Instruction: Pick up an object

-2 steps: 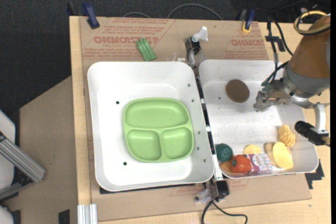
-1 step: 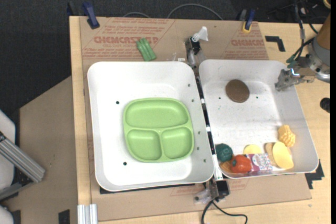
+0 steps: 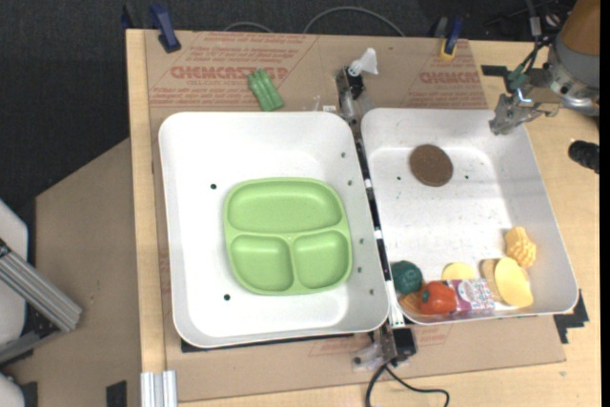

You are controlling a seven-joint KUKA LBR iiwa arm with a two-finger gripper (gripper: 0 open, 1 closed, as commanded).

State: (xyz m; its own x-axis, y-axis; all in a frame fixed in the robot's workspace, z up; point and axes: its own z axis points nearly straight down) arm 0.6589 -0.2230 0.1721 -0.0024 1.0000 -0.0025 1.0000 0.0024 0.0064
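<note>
Overhead, the gripper (image 3: 507,114) hangs at the far right corner of the right bin (image 3: 534,181), the approach step apparently just beginning. Its fingers grip nothing; how wide they stand cannot be told. Candidates wait below: a brown disc (image 3: 431,164) close by, and toy food (image 3: 464,286) heaped at the near edge. The next move calls for descending onto one.

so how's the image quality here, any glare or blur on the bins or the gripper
Camera view: even, soft lighting, with faint shadows under the green divided plate; the white bins look bright, but their rims stay readable; the gripper at the upper right is small and slightly soft; the toy food pile is grainy, so its details blend.
</note>
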